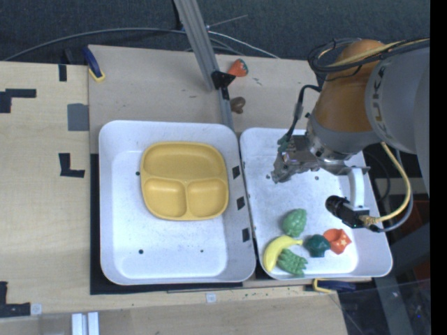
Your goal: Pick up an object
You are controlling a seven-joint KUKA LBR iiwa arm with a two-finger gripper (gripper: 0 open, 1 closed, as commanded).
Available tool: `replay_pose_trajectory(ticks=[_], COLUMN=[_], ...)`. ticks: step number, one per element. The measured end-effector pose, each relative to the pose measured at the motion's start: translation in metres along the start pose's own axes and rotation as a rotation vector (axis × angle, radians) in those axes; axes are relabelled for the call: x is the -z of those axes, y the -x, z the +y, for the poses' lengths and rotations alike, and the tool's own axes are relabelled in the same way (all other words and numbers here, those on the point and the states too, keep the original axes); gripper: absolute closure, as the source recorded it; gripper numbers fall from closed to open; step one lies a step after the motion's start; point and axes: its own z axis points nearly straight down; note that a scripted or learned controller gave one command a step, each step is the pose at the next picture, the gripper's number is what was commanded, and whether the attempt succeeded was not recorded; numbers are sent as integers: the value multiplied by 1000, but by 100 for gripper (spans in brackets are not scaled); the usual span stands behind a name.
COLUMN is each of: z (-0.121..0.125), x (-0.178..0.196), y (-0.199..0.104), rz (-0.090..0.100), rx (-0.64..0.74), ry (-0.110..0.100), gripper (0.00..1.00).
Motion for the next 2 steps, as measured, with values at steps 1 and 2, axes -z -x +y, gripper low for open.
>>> replay_pose_trajectory(ticks=[1, 2], z=[5, 2], x=[9, 6], y=[-49, -97], rz=[0, -1], rx=[0, 0], ry=[0, -2], gripper=[100, 100])
